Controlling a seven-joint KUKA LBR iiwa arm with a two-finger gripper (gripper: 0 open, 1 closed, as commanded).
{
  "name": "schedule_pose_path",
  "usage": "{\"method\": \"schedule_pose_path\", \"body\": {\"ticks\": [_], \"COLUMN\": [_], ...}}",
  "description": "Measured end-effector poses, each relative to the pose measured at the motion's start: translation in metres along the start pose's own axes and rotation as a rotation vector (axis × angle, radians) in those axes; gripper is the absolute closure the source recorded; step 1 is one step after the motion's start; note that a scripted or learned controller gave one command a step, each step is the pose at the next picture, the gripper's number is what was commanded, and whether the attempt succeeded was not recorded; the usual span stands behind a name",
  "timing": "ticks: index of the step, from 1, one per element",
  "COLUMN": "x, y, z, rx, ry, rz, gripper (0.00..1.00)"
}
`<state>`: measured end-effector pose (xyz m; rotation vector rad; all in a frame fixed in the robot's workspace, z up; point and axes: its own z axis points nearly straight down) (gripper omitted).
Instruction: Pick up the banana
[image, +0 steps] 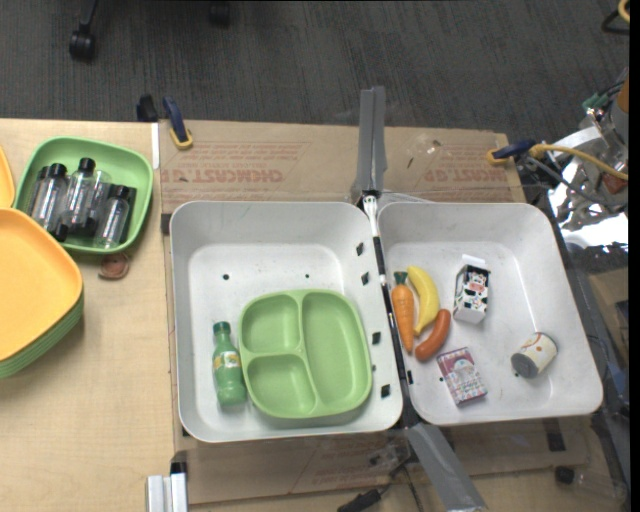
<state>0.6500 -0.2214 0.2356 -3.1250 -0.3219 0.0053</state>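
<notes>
Banana (425, 296) lies in right bin (560, 285), left-centre of frame's right half, between carrot (403, 310) and milk carton (472, 291), touching sausage (433, 336). Gripper (600, 160) blurred at right edge, well apart above-right; finger state cannot be told. Left bin (200, 250) holds green tray (300, 352), bottle (228, 365).

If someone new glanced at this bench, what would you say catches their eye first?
Probably the green divided plate lying in the left bin, with a green bottle beside it. Next, the bright cluster against the right bin's left wall: banana, carrot and sausage packed side by side. A stack of orange plates sits at the far left.
</notes>
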Motion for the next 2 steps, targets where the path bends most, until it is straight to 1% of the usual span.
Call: {"method": "schedule_pose_path", "body": {"ticks": [1, 2], "x": [-0.086, -0.04], "y": [-0.017, -0.087], "z": [-0.089, -0.085], "rx": [0.001, 0.001], "ry": [-0.001, -0.001], "rz": [-0.105, -0.264], "gripper": [1.0, 1.0]}}
